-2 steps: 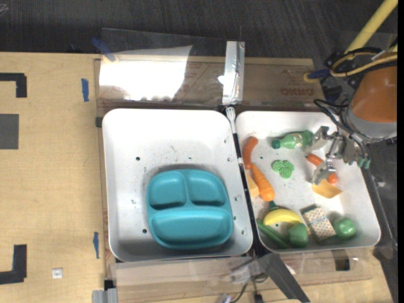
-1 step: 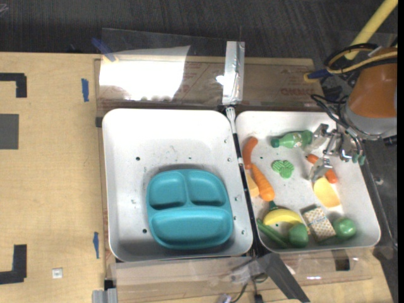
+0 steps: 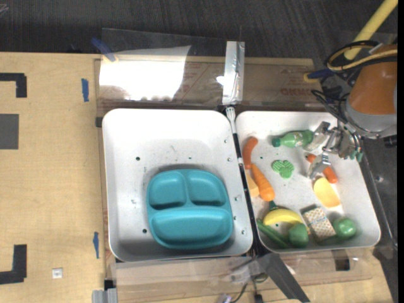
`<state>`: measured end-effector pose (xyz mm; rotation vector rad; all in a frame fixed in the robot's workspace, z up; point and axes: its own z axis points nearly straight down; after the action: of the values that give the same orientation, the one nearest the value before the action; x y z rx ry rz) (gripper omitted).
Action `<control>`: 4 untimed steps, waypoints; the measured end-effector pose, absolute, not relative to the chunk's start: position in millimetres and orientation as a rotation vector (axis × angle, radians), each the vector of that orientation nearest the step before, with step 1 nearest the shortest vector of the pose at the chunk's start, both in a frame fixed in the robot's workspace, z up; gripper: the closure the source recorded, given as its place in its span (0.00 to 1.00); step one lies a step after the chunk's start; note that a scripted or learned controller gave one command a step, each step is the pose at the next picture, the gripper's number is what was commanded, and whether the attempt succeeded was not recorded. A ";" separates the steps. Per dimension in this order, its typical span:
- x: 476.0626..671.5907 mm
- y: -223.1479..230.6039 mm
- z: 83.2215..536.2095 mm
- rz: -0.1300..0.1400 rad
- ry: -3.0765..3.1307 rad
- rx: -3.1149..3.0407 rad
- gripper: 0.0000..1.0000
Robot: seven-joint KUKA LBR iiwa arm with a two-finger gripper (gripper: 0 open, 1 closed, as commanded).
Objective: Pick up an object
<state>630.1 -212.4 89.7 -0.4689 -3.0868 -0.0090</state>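
Observation:
The right bin (image 3: 369, 197) holds several toy foods: a green bottle (image 3: 293, 139), a green leafy piece (image 3: 283, 167), an orange-red sausage (image 3: 250, 150), a carrot (image 3: 261, 182), a banana (image 3: 282, 217), a yellow-orange fruit (image 3: 327, 192), a checkered block (image 3: 318, 222) and green pieces (image 3: 344, 227). My gripper (image 3: 323, 161) hangs over the bin's right side, just above the yellow-orange fruit, beside a small red-orange piece (image 3: 331, 175). Nothing shows clearly between its fingers.
The left bin (image 3: 120, 144) bears a teal divided tray (image 3: 188, 208). A clear plastic sheet (image 3: 145, 74) and a metal bracket (image 3: 233, 73) lie behind the bins. Yellow and black cables (image 3: 353, 52) hang at the upper right by the arm.

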 end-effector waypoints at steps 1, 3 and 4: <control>625.8 -208.6 89.5 -0.005 -3.081 -0.578 0.00; 550.9 -183.1 89.5 0.000 -3.014 -0.920 0.00; 484.8 -131.6 89.8 -0.001 -3.032 -0.864 0.00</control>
<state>484.8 -131.6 89.8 -0.8640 -3.0323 -0.0011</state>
